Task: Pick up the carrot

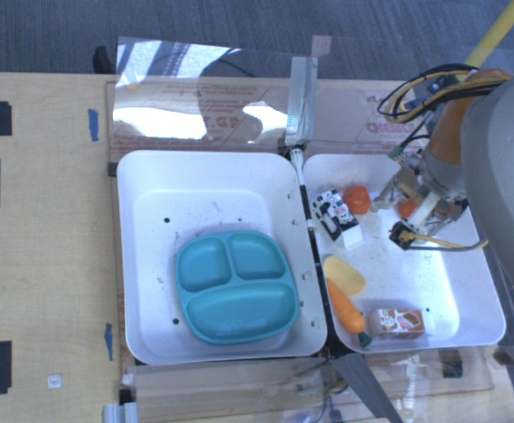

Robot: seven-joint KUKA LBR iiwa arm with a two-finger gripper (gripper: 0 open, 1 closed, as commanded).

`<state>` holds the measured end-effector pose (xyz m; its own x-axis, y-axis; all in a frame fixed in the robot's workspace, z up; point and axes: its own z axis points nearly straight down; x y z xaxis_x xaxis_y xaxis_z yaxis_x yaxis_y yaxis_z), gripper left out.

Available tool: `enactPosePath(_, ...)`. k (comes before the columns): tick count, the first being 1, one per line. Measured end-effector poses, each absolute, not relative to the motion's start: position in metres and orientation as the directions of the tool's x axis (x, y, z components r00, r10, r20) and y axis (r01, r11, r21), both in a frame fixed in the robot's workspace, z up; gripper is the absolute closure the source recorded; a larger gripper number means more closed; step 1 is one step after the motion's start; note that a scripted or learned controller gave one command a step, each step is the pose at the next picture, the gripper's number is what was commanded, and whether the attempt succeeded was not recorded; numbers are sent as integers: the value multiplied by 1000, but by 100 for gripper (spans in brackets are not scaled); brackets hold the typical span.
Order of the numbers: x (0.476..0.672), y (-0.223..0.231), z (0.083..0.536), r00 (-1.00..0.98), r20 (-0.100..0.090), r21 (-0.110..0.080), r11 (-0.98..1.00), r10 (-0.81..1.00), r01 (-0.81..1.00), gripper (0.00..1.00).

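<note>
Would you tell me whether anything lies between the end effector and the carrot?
Nothing visible does: bare bin floor separates the end effector from the carrot. A yellow piece lies close by its upper end.

Arm [503,183] is reaching in from the view's right, wrist [443,144] angling downward, gripper [405,203] hanging low.

Tan bench [36,236] bears left bin [151,192], right bin [455,293], side by side.
</note>
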<state>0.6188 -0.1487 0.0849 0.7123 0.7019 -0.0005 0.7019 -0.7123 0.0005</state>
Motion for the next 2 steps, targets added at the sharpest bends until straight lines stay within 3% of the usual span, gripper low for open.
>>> enactPosePath(1,619,-148,94,710,-4,-1,-710,704,704,100)
enactPosePath(2,574,-98,87,877,1,-1,-877,481,481,100)
